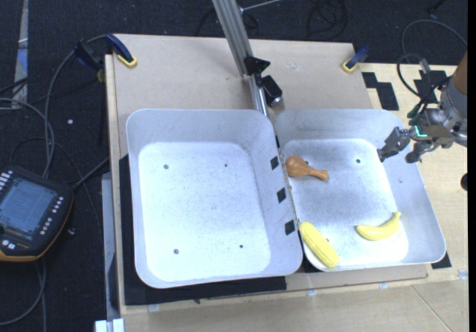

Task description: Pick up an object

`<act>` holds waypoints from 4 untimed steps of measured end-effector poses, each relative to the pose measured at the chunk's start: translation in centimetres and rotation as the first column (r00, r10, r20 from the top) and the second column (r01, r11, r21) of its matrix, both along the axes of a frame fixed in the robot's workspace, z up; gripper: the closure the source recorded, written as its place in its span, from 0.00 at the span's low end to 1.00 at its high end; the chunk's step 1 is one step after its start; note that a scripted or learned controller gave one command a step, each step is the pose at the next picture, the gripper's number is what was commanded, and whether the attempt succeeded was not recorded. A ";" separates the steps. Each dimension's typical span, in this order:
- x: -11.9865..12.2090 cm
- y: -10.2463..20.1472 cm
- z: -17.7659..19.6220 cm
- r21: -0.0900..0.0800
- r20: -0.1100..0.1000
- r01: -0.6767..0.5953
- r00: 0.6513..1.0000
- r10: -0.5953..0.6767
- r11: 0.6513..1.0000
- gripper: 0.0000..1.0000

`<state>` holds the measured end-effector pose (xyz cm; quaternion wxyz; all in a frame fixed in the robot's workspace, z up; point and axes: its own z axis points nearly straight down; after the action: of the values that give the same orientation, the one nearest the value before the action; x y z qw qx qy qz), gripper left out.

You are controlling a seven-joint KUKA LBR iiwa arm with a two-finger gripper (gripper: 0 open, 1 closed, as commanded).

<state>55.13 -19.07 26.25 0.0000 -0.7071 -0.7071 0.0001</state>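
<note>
- Brown drumstick [306, 169] near the right bin [416, 204] left wall; banana [380, 228] and corn cob [319, 243] along its front edge.
- Gripper [401, 147] above that bin's right rim, fingers spread, gripping nothing.
- Left bin [149, 174] beside it.

No text, label, brand or number could be read anywhere. The grey handheld control pendant [26, 211] on the floor at nine o'clock showed a lit screen, but its contents were too small and blurred to make out.
</note>
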 end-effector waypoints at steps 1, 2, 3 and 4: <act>0.0 0.0 0.0 0.000 0.000 0.000 1.000 0.000 1.000 0.00; 0.0 1.0 -5.0 0.001 -0.004 -0.001 1.000 0.001 1.000 0.00; 0.6 0.8 -11.0 0.001 -0.005 0.000 1.000 0.000 1.000 0.00; 0.5 0.9 -16.2 0.001 -0.002 0.000 1.000 0.000 1.000 0.00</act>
<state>55.65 -18.21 10.03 0.0011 -0.7070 -0.7072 0.0007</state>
